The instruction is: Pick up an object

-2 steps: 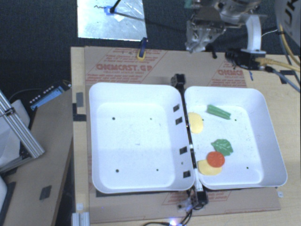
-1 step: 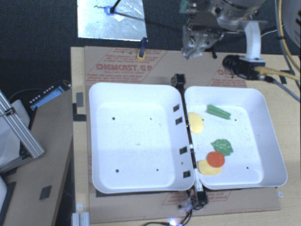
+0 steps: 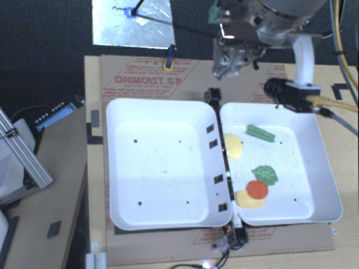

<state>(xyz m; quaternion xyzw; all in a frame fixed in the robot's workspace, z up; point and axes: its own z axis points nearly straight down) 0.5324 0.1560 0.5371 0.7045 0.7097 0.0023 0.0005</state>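
Observation:
My gripper [image 3: 227, 69] hangs high above the back edge of the bench, over the seam between the two bins, with nothing visible between its fingers. In the right bin [image 3: 322, 167] lie a long green piece [image 3: 261, 133] at the back, a pale yellow piece [image 3: 233, 146] against the left wall, a leafy green piece [image 3: 265, 174] in the middle, a round red piece [image 3: 257, 189] in front of it and a yellow piece [image 3: 249, 200] partly under the red one.
The left bin [image 3: 162, 164] sits beside the right one on a cardboard sheet [image 3: 146, 77]. A shiny metal plate [image 3: 133, 14] lies behind the bench at the back left. A metal rail [image 3: 22, 156] stands at the left edge.

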